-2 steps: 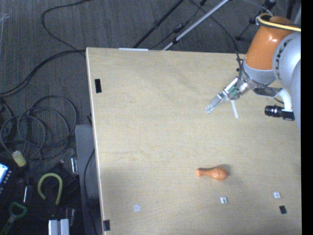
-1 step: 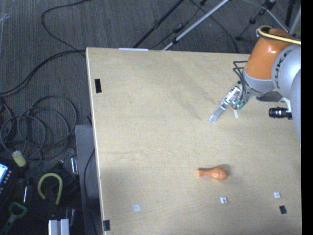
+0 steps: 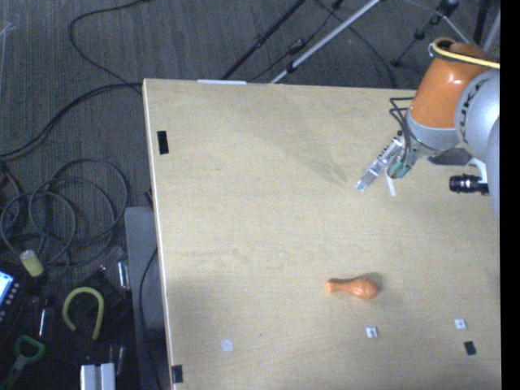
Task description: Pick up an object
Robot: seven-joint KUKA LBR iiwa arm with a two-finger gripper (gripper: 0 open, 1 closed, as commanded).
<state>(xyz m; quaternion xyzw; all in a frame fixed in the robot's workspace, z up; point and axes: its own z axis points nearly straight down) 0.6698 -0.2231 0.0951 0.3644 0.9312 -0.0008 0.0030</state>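
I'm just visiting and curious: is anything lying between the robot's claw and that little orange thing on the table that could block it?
Nothing visible stands in the way. The gripper hangs over bare tabletop, and the orange pear-shaped object lies alone below it in the camera view, nearer the front edge. Between them is plain wood. A few small markers sit further toward the front, off the path.

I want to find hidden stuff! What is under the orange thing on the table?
The orange pear-shaped object lies on the bare tan tabletop. Only plain wood shows around it; the patch right beneath it is covered. The gripper is apart from it.
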